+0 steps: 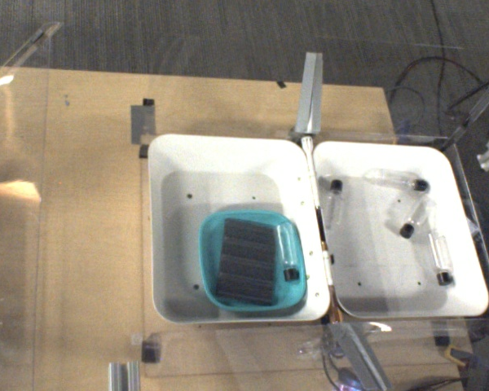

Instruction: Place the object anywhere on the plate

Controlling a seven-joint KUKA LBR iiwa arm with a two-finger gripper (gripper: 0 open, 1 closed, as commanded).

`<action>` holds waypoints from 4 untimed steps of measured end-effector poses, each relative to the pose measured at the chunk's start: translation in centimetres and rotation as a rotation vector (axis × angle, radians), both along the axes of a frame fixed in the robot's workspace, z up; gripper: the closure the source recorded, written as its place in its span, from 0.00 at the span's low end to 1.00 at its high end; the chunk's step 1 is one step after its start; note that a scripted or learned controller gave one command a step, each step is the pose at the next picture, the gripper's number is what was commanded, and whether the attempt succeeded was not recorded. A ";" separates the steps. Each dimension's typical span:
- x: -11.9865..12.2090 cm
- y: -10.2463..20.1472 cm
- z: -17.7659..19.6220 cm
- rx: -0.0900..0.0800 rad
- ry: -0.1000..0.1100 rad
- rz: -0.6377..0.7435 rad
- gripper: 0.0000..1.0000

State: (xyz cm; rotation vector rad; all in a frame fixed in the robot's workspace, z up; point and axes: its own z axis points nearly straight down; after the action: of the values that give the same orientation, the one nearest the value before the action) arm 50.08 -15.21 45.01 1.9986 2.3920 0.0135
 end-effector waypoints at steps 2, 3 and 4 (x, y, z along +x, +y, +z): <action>11.2 1.0 -15.0 0.006 0.019 0.073 1.00; 17.0 0.9 -21.4 0.005 0.019 0.150 1.00; 16.0 7.9 -24.7 0.006 0.018 0.248 1.00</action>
State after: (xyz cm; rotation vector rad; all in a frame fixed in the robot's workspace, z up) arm 66.07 -7.36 20.30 1.6976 2.6366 0.0067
